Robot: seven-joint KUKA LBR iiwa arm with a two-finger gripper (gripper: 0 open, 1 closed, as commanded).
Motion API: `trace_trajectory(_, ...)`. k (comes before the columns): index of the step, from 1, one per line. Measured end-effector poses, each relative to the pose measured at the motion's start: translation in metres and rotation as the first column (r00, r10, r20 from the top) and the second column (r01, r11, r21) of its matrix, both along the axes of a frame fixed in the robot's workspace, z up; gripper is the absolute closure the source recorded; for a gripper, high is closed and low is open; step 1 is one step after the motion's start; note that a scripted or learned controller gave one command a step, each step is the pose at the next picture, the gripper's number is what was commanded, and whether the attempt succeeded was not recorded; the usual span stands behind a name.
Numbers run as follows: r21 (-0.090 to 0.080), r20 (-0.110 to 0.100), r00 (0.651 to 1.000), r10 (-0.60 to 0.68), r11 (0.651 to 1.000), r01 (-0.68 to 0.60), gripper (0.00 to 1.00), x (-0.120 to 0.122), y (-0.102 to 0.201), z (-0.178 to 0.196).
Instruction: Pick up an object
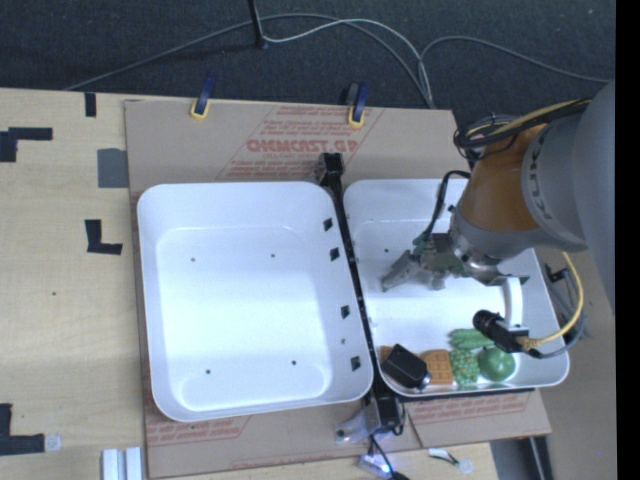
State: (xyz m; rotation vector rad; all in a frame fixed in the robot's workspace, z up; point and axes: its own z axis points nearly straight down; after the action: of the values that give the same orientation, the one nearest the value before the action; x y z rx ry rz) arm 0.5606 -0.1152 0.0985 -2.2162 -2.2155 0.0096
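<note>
My tool [405, 273] hangs low in the right bin [400, 203], over the bare white floor near its middle. Its two fingers look spread a little, and I see nothing between them.

The things I could pick up are not under it. They all sit in a row along the near edge of the right bin: a black block [406, 366], an orange-brown piece [436, 366], a bumpy green toy [465, 356] and a round green ball [497, 364]. They touch or almost touch each other.

I think a few things could go wrong. If I squeeze here, I grab only air. If I go to the row, the things are so close together that my fingers may push one away. The ball may roll. The bin wall is right beside them, so a finger may bump it. The left bin [160, 218] is no help.
</note>
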Motion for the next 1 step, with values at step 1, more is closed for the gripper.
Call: trace_trajectory(1, -0.001, 0.009, 1.0, 0.002, 1.0, -0.001, 1.0, 0.003, 0.0003, 0.0143)
